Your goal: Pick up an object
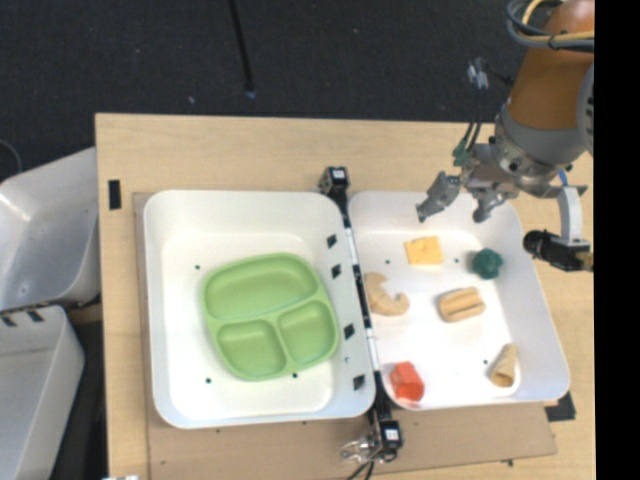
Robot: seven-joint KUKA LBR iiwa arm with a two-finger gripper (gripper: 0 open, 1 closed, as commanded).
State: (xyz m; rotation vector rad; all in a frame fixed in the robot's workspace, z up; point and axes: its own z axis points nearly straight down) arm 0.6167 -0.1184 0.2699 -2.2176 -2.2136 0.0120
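The cheese [424,251], a small yellow square, lies flat in the right bin [520,368], near the top of it. The claw [462,199] hangs above the bin's top edge, at about one o'clock from the cheese and not touching it. Its two grey fingers [435,198] are spread apart, and nothing is between them.

More toys lie in the same bin. A green ball [488,263] sits at three o'clock from the cheese, near the right wall. A tan roll [461,304] lies at five o'clock from the cheese. A pale bitten ring [383,296] lies at seven o'clock from the cheese, close to the wall between the bins. A red block [406,382] sits at the bottom of the bin, at six o'clock from the ring. A tan cone [503,366] lies at the bottom right, at five o'clock from the roll. None of these toys touch each other.

The left bin [180,388] holds a green tray [270,315] with three parts. Both bins sit side by side on the wooden counter [125,158]. The arm [545,88] comes in from the top right, at one o'clock from the claw.
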